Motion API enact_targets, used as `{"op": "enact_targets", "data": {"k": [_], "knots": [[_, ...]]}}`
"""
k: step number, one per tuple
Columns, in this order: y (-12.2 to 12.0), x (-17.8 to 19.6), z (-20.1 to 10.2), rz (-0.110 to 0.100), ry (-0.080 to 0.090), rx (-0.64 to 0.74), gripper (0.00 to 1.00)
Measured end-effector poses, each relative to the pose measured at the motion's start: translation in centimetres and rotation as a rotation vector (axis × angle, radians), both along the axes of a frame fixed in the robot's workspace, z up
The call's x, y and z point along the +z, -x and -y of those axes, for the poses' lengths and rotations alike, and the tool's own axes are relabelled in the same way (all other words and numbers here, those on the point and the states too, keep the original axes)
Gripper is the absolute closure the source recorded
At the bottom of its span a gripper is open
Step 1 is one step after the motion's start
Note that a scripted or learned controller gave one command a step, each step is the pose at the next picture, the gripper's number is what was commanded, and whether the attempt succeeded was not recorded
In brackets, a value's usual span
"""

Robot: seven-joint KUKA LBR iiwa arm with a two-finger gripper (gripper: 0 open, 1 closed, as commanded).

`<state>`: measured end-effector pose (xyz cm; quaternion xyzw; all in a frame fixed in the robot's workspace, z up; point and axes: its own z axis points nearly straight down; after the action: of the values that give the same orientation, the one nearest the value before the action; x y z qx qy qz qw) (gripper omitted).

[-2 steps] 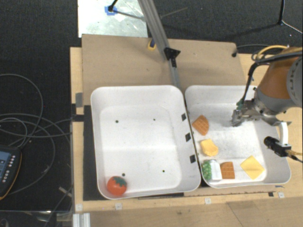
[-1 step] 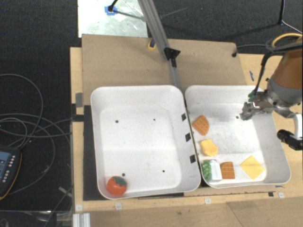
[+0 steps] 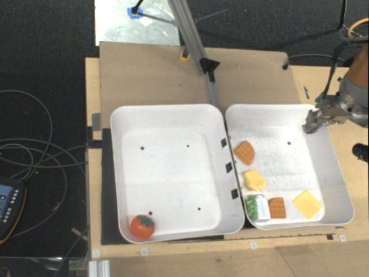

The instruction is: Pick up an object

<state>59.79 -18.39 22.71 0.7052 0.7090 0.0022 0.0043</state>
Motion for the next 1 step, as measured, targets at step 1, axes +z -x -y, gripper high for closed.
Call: {"op": "enact_targets", "data": {"k": [1], "knots": [[-0.17,5.33,0.05,-0.001,0.000,0.000,1.00]]}}
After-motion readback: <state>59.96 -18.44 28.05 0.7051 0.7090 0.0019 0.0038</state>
